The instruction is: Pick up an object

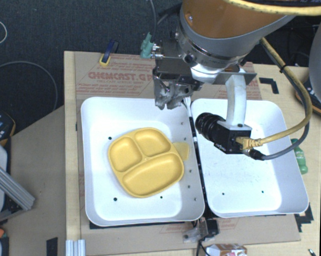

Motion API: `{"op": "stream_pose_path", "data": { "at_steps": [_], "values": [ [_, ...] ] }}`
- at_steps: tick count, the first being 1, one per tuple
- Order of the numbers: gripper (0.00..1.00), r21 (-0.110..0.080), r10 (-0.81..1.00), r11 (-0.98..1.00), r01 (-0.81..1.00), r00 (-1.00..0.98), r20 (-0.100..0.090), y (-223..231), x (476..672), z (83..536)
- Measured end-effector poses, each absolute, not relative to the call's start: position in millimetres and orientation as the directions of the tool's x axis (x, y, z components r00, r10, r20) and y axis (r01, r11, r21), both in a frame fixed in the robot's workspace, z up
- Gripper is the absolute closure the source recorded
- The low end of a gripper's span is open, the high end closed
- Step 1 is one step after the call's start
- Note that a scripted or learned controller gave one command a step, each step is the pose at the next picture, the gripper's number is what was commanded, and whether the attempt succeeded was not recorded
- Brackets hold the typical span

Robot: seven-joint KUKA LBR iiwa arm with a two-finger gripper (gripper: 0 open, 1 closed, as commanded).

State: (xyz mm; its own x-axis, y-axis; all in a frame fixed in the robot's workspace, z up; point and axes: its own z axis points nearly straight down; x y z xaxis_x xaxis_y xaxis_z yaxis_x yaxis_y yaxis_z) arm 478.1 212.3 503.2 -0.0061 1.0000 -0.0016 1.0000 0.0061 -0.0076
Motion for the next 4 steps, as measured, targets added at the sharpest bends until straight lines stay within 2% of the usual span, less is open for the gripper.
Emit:
{"op": "stream_pose_path", "data": {
  "at_steps": [1, 2, 3, 4],
  "values": [
    [1.0, 0.004, 1.0, 0.002, 1.0, -0.002, 0.002, 223.3, 479.2, 537.0],
    [1.0, -0.002, 1.0, -0.005, 1.0, 0.005, -0.001, 173.2, 479.2, 535.6],
    [1.0, -0.012, 1.0, -0.002, 1.0, 0.002, -0.005, 171.7, 478.2, 421.6],
    [1.0, 0.004, 1.0, -0.001, 1.0, 0.001, 0.002, 172.6, 479.8, 438.8]
  ]
}}
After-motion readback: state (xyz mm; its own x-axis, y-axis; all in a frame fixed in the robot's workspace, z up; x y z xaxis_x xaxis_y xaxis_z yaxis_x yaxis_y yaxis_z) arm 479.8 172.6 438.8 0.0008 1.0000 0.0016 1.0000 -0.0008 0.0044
